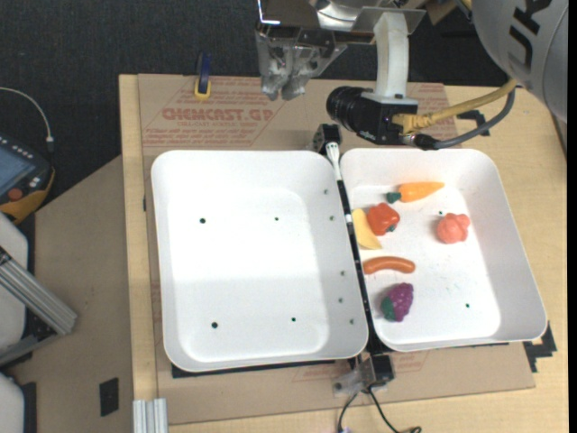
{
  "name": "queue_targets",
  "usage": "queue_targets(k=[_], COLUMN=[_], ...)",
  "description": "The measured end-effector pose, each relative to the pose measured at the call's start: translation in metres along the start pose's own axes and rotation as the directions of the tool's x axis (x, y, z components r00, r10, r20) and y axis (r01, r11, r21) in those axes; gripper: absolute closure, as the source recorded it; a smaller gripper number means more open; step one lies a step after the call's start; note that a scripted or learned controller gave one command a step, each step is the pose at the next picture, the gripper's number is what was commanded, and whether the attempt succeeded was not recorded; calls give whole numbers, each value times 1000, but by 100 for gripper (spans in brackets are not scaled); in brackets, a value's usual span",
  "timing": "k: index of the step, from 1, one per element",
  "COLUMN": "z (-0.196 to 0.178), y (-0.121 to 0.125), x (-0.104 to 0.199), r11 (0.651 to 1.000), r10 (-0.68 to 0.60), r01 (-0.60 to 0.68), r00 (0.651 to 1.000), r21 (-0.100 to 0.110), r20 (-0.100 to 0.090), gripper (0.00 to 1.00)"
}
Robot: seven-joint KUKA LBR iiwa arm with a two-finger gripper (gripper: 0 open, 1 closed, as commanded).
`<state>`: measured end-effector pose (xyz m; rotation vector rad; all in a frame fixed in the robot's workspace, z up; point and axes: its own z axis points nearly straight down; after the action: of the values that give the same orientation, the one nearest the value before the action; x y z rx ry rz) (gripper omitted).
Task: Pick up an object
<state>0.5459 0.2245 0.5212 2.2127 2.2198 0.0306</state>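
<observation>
Cardboard covers the desk (225, 115) under two white bins. Toy food lies in the right bin (505, 233): carrot (419, 190) at twelve o'clock, sausage (389, 265) near centre. Likely light, hard, slick plastic; grip the sausage across its middle. Whether the jaws (287, 78) are spread, I cannot tell.

White bins (180, 242) hold an orange carrot (419, 190), red pepper (384, 217), purple grapes (398, 300) and reddish-orange sausage (389, 265).

Two bins (180, 242); five, maybe six, toy foods (389, 264).
</observation>
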Motion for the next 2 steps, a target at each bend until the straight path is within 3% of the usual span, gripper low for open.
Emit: queue_targets(k=[1,2], z=[11,0], y=[0,1], x=[0,1], r11=[1000,1000], r10=[2,0], r01=[-2,0], r00=[1000,1000], r21=[19,15], r20=[9,8], gripper=[0,100])
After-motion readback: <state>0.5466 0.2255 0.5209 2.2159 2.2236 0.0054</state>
